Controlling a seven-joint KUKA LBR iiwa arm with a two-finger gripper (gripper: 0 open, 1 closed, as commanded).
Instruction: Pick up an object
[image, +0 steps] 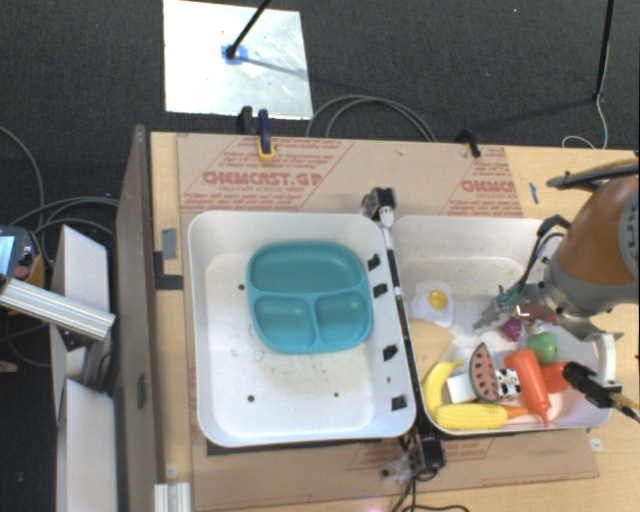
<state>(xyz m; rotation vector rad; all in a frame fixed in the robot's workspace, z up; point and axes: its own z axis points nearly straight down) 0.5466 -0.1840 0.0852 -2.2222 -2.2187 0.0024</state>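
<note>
The right bin holds a heap of toy food at its near side: a fried egg, a banana, a corn cob, a watermelon slice, an orange carrot, a green ball and a purple piece. My gripper reaches down from the arm at the right, just above the purple piece and to the right of the egg. Its fingers are too small and cluttered to read.
The left bin carries a teal divided plate in its middle. A black-clipped divider separates the two bins. Cardboard lies under both bins, and cables run along the bench's far side.
</note>
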